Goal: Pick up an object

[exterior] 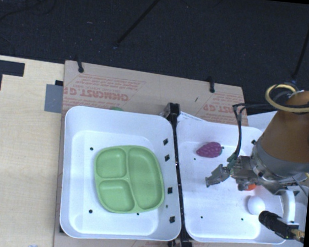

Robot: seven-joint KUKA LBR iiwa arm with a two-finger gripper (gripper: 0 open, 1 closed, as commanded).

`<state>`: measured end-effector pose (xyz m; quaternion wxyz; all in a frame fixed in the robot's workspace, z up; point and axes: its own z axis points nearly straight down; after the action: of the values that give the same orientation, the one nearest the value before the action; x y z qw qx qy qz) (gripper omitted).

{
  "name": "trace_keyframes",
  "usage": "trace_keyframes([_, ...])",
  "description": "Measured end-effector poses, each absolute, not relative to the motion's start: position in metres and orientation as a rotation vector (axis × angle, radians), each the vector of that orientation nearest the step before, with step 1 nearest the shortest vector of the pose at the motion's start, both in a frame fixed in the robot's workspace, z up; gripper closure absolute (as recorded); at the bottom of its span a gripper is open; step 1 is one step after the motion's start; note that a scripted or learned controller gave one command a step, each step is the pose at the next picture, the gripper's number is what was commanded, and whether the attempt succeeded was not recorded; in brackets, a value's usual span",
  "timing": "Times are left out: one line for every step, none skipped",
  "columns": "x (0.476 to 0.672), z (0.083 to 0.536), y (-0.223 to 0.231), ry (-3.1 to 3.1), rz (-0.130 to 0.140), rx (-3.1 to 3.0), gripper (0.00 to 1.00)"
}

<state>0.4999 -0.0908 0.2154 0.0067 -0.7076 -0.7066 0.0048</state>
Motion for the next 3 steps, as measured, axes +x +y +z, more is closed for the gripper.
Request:
trace_keyframes([0.502, 0.221, -0.091, -2.219, 0.004, -2.218, 0.0])
trace_keyframes([0.51, 0.173, -0.089, -2.217, 0.007, -2.216, 0.0])
trace_keyframes([0.499, 0.124, -0.087, -2.215, 0.008, -2.215, 0.0])
